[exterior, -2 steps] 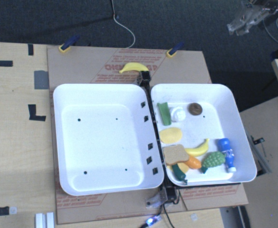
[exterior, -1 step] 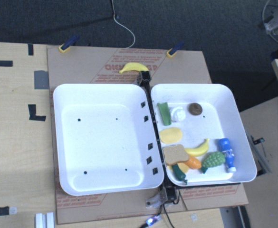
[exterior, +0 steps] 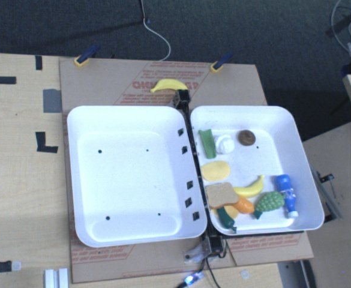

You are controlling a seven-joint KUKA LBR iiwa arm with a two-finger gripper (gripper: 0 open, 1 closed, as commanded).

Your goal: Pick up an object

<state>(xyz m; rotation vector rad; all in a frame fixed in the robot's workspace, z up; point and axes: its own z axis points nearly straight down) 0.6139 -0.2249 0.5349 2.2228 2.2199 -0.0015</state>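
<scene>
The toys are gathered in the right bin [exterior: 295, 138]. A green stick [exterior: 207, 143] is laid with its long axis from twelve to six o'clock; a blue bottle [exterior: 286, 193] is aligned likewise. A banana [exterior: 251, 188] is curved from eight towards one o'clock. A dark green piece [exterior: 225, 216] is partly hidden under a bread slice [exterior: 221, 194]. The left bin [exterior: 82, 161] lies beside it.

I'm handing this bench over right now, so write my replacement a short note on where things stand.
Claw: nothing to report from this camera view.
Objects: all in the right bin: green stick, white cap, brown disc, yellow oval, toast slice, banana, orange piece, green bumpy fruit, blue bottle.
One yellow banana-like piece lies on the cardboard behind the bins.
Done: no pick visible.
Left: pick up one object.
</scene>
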